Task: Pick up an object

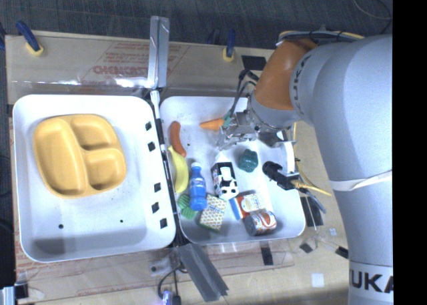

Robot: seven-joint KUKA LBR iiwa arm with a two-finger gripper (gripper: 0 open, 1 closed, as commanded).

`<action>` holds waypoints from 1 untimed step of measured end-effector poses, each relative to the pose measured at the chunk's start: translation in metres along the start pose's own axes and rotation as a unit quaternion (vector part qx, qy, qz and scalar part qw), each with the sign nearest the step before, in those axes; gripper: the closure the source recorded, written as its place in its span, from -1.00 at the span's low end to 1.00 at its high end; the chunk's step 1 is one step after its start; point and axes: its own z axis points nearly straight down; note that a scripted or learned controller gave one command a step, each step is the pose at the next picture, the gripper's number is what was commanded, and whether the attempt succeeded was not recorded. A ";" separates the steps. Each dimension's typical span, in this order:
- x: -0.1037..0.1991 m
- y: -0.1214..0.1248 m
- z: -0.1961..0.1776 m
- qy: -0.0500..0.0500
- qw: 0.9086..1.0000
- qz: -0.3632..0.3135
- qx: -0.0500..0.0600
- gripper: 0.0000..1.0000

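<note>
Fingers parted, nothing between them, the gripper over the right bin's far edge beside one carrot. That bin also holds one banana, one blue bottle, one teal lump and one can. The left bin holds one yellow tray.

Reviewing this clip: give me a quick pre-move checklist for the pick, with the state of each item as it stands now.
1. Gripper over the right bin: ok.
2. Object between its fingers: cannot tell.
3. Nearest targets, carrot and teal object, lie apart from other items: ok.
4. Banana and blue bottle free to grasp: not ok, packed together.
5. Yellow tray sits in the left bin, out of the way: ok.
</note>
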 end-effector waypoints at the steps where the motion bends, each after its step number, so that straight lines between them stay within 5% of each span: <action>1: 0.000 0.000 0.000 0.000 1.000 0.000 0.000 -1.00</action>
